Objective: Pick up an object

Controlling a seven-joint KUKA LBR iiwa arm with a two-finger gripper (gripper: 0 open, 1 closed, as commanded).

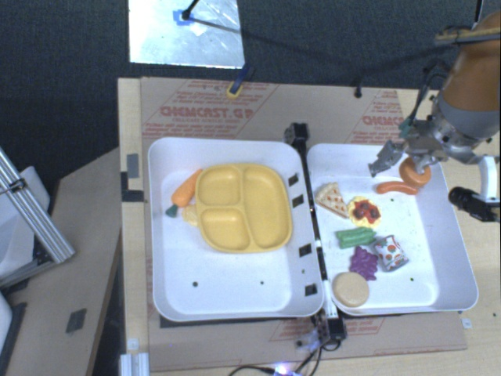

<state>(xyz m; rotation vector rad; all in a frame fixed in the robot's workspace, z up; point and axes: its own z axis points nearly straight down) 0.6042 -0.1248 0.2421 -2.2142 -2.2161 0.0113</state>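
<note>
Dark carpet surrounds a cardboard-topped bench [219,104] that carries two shallow white bins side by side. Farthest left, in the left bin [168,288], an orange carrot [186,187] lies slanted against the upper left rim of a yellow divided plate [239,207], which fills the middle of that bin. Across the black divider [307,210], the right bin [446,265] holds a scatter of toy food: a pizza slice [332,200] near the divider, a round yellow piece with red on top [365,210] just beside it, a green piece [356,236] below those, a bunch of purple grapes [363,262] under the green piece, and a tan round cookie [351,290] at the near edge. A small patterned cube [391,253] sits just right of the grapes. Higher up, a red-orange sausage [397,187] lies flat on the bin floor. The gripper [398,157] hangs above the upper part of this bin, reaching in from the right on the grey arm [470,92]. An orange ring [415,171] sits right beneath it, touching or just under its right side, above the sausage. Whether the gripper is spread or clenched, and whether it grips the ring, cannot be made out from this angle.
</note>
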